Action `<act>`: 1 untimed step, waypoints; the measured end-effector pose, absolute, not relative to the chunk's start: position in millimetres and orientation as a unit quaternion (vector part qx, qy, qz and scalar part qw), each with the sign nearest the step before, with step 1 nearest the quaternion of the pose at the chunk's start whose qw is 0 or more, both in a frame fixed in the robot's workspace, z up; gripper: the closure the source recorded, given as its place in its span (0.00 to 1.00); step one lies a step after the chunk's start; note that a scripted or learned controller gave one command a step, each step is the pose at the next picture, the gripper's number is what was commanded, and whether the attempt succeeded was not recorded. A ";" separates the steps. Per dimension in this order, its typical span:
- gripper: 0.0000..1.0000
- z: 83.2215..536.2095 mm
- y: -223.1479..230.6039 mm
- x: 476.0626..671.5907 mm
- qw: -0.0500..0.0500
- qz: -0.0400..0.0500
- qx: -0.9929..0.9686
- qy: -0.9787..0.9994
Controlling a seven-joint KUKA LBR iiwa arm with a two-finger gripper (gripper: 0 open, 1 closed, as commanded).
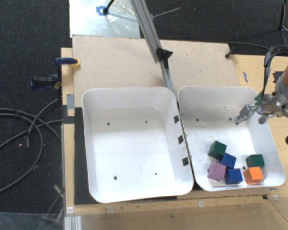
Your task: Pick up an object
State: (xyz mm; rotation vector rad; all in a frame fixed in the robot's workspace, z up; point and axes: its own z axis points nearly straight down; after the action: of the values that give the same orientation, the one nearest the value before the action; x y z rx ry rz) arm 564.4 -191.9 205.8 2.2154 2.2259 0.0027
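Note:
Several small cubes lie in the near part of the right bin [206, 104]: a dark green cube [217, 149], a blue cube [228, 160], a purple cube [216, 171], a second blue cube [234, 176], a green cube [255, 160] and an orange cube [253, 175]. My gripper [251, 118] hangs over the right bin's far right side, above and behind the cubes. It is open, its fingers spread apart, and nothing sits between them.
The left bin [91, 128] stands beside the right one, sharing a middle wall. A slanted metal pole [149, 28] crosses the back of the bench. Clamps [62, 63] and cables [19, 128] lie off to the left.

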 end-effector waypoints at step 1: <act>0.00 88.5 -113.2 531.0 -0.004 -0.001 0.704 0.710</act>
State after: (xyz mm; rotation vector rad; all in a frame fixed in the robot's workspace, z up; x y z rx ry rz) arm 531.0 -113.2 88.5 2.2173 2.2357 -0.0022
